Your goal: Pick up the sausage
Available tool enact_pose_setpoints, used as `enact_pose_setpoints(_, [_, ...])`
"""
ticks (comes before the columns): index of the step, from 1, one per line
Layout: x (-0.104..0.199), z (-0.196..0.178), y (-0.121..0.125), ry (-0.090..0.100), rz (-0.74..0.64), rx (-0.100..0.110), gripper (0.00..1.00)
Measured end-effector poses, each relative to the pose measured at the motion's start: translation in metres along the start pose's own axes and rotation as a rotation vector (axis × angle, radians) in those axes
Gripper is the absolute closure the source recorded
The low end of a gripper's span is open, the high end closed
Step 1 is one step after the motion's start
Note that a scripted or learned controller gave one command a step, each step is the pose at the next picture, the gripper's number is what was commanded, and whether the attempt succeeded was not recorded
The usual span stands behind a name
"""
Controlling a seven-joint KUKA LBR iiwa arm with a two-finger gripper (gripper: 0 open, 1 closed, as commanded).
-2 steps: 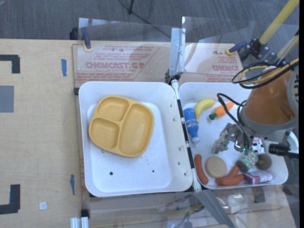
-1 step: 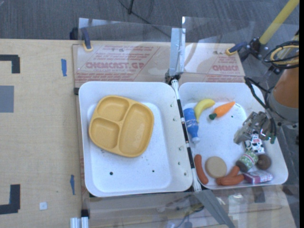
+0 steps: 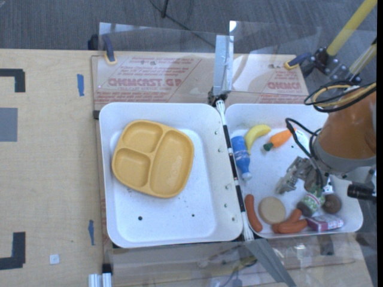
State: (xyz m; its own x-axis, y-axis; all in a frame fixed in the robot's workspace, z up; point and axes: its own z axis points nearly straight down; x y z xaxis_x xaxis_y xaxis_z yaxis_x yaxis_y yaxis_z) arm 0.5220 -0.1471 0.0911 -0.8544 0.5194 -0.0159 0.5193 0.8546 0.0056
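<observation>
A reddish-orange sausage [image 3: 252, 213] lies along the left wall of the right bin [image 3: 353, 220], near its front corner. A second reddish, sausage-like piece [image 3: 290, 225] lies at the bin's front, just right of a tan round disc [image 3: 272, 208]. My gripper [image 3: 289, 182] hangs over the middle of the right bin, to the right of and behind the sausage by the wall, apart from it. I see nothing held in it. The grey arm with its orange band [image 3: 350, 130] comes in from the right.
The right bin also holds a blue bottle [image 3: 241, 155], a yellow banana [image 3: 258, 134], a carrot [image 3: 278, 140], a dark green item [image 3: 310, 204], a brown ball [image 3: 332, 203] and a pink packet [image 3: 326, 223]. A yellow divided plate [image 3: 153, 158] sits in the left bin [image 3: 167, 229].
</observation>
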Motion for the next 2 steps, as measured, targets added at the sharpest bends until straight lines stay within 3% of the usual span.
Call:
enact_pose_setpoints(1, [0.001,0.001,0.000,0.004,0.000,0.000,0.00])
enact_pose_setpoints(2, [0.048,0.000,0.007,-0.002,0.497,0.000,0.00])
